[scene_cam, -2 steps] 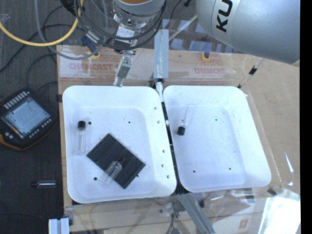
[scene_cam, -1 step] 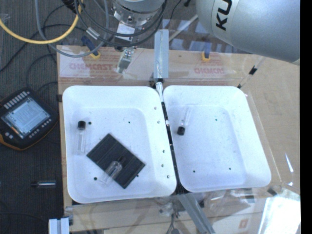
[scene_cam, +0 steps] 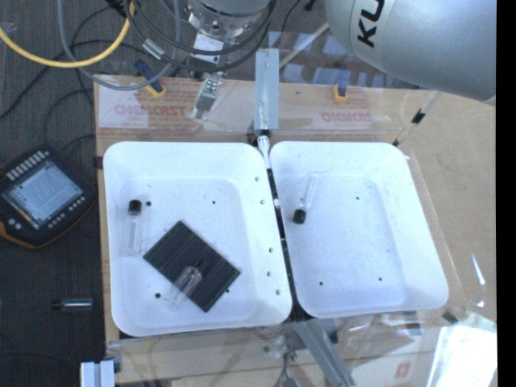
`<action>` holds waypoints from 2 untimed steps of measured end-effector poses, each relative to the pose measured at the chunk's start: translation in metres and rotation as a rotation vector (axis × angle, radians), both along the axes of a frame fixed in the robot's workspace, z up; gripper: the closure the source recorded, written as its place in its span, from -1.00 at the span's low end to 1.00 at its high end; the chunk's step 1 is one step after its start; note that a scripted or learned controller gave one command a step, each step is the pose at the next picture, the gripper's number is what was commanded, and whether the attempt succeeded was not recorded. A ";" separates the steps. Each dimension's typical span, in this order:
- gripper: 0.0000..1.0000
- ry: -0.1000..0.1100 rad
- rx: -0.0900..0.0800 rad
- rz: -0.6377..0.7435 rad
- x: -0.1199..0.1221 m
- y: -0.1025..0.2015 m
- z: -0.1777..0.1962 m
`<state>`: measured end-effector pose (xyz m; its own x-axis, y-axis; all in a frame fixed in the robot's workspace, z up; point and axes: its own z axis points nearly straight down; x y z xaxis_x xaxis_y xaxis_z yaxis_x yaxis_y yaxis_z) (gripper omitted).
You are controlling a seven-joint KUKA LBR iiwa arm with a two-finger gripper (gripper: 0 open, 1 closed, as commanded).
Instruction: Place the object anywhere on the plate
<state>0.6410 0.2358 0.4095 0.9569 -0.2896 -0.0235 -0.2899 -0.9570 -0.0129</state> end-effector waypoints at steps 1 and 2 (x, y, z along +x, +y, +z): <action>1.00 0.006 0.007 -0.004 0.001 0.001 0.007; 1.00 -0.013 -0.017 0.086 -0.083 -0.002 -0.030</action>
